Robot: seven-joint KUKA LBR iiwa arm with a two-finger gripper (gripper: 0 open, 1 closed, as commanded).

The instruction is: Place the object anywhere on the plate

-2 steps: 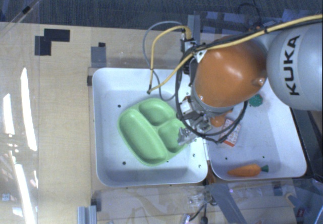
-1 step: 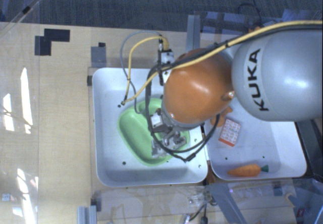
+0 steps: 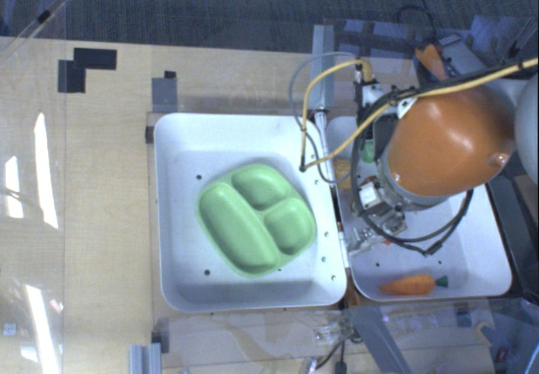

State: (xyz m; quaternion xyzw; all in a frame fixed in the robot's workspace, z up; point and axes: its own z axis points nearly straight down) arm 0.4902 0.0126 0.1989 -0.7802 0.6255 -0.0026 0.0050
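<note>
The surface (image 3: 101, 195) is a pale wooden bench, and it carries two shallow white bins side by side, so that one can serve as the source and the other as the goal. The left bin (image 3: 181, 280) holds the green plate (image 3: 256, 218), which lies flat near the middle of the bin. It has three compartments, one long and two smaller, and all of them are free to receive something. I think it is put in the middle so that a drop from above lands on it even if the aim is not perfect.

The right bin (image 3: 488, 271) is mostly covered by the arm (image 3: 446, 145), whose orange band hangs over the upper part of it. The arm comes from the right and points down into this bin, probably because the object to fetch is there. The tool (image 3: 370, 225) is below the orange part, near the left wall of the right bin, low over the bin floor. From this angle I cannot tell whether it is released or clenched, and I see nothing in it.

The carrot (image 3: 410, 284), small and orange with a green end, lies on its side on the floor of the right bin near the front edge. It is near the tool but apart from it, and well apart from the plate. So, in my judgement, the picking is not yet done.
</note>
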